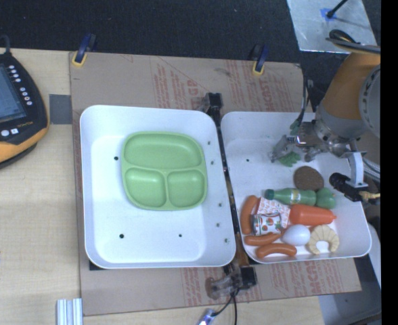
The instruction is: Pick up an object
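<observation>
Over the right bin (253, 131) we see the gripper (288, 156) low at its far side, fingers pinching a small green piece (289, 159).

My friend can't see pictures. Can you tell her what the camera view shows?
A grey robot arm reaches from the right into the right bin, its gripper above a pile of toy food. The left bin holds a green divided plate.
</observation>
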Available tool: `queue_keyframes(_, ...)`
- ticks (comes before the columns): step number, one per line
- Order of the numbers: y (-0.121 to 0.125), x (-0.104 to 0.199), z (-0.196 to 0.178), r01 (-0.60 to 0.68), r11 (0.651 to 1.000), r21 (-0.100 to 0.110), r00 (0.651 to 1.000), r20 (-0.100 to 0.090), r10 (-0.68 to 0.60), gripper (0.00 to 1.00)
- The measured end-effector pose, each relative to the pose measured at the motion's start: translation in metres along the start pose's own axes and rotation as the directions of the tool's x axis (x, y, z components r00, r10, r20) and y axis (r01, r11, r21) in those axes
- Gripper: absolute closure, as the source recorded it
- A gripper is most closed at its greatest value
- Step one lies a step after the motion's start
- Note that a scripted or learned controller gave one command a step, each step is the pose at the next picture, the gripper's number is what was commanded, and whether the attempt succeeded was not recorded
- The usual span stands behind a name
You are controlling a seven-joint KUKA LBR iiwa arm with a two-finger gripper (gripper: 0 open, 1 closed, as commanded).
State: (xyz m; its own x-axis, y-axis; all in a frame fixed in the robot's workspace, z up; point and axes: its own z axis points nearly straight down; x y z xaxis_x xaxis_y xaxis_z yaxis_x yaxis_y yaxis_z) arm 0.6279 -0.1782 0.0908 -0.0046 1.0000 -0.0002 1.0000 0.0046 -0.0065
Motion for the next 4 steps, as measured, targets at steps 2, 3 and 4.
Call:
queue_keyframes(2, -0.055, -0.023, -0.011, 0.003, 1.0, 0.001, 1.0, 0.002, -0.003, 1.0)
queue_keyframes(3, -0.055, -0.023, -0.011, 0.004, 1.0, 0.001, 1.0, 0.002, -0.004, 0.0)
queue_keyframes(4, 0.028, -0.025, -0.001, -0.001, 1.0, -0.004, 1.0, -0.001, 0.001, 0.0)
